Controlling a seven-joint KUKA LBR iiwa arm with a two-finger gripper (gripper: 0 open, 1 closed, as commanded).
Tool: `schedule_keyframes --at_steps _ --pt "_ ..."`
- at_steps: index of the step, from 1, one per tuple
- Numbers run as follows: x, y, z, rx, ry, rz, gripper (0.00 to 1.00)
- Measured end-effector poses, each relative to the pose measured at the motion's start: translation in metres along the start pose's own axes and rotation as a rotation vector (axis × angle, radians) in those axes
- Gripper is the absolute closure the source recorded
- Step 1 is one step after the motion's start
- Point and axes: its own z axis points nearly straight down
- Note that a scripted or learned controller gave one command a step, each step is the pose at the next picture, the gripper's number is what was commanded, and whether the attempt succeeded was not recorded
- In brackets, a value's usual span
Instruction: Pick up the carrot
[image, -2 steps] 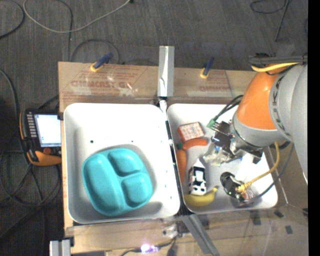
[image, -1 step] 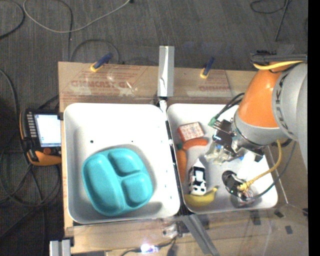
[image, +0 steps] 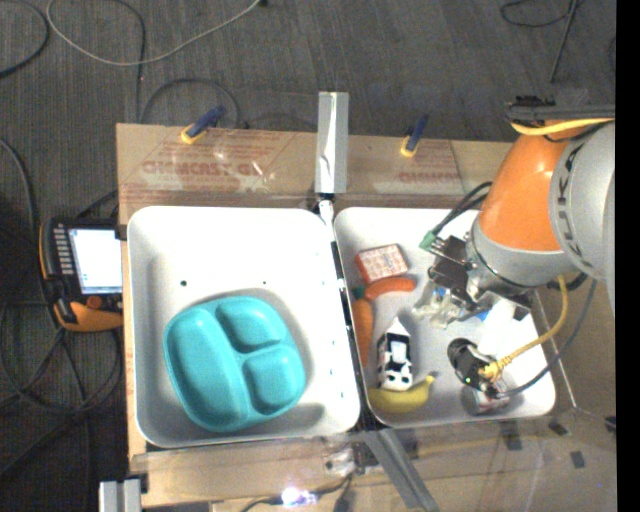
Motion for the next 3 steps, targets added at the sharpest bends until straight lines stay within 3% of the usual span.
schedule_keyframes --at_steps 1,2,3 --pt "-0.038 0.021 0.078 -0.004 0.012 -0.515 1.0" --pt "-0.041 0.023 0.041 -0.003 0.011 0.011 1.0" --pt "-0.046 0.031 0.125 0.002 0.012 0.052 1.0"
